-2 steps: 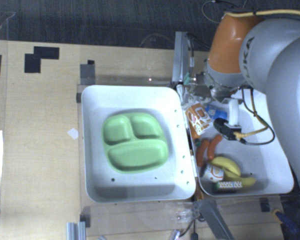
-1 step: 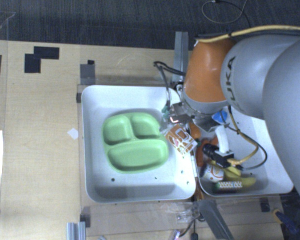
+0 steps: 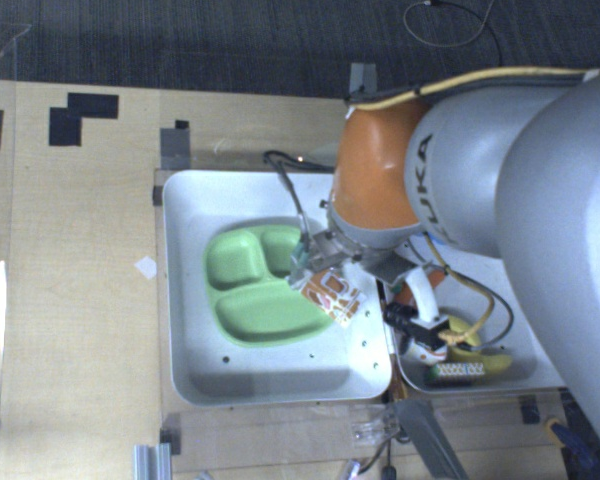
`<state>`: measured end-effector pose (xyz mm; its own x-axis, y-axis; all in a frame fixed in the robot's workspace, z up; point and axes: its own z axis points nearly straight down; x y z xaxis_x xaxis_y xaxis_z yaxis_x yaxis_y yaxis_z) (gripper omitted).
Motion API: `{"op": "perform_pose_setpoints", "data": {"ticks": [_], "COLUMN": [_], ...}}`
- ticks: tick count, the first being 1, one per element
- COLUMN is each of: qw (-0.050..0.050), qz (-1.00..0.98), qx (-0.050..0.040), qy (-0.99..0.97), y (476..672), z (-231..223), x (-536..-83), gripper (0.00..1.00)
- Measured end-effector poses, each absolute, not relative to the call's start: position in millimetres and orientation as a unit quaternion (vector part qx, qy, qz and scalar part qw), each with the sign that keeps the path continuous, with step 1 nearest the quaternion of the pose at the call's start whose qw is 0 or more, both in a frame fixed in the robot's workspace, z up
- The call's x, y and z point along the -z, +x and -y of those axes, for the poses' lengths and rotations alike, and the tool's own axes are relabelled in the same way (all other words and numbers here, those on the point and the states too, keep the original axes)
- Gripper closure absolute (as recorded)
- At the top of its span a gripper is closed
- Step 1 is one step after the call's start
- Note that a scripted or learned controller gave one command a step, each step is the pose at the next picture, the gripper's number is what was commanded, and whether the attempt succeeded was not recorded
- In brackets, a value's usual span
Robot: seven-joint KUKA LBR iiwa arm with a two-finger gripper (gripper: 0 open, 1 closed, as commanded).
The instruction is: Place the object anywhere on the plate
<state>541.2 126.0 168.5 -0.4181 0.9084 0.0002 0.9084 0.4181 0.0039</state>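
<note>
A green divided plate (image 3: 255, 293) lies in the left white bin (image 3: 185, 268). Over the plate's right edge hangs my gripper (image 3: 315, 268), reaching in under the orange wrist band (image 3: 380, 178). Right below it sits a small packet with an orange and white pattern (image 3: 330, 293), at the plate's right rim. The wrist hides the fingers, so whether the packet is between them is unclear.
The right bin (image 3: 470, 373) holds a yellow banana-like object (image 3: 475, 343), an orange and white item (image 3: 420, 293) and a small dark object (image 3: 455, 371). The big grey arm (image 3: 520, 178) covers most of that bin. Cables hang by the wrist.
</note>
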Motion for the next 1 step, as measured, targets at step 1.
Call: {"op": "perform_pose_setpoints", "data": {"ticks": [1], "qw": [0.001], "qz": [-0.842], "qx": [-0.0018], "qy": [0.540], "y": [541.3], "z": [-125.7], "x": [-168.6], "gripper": [0.00]}}
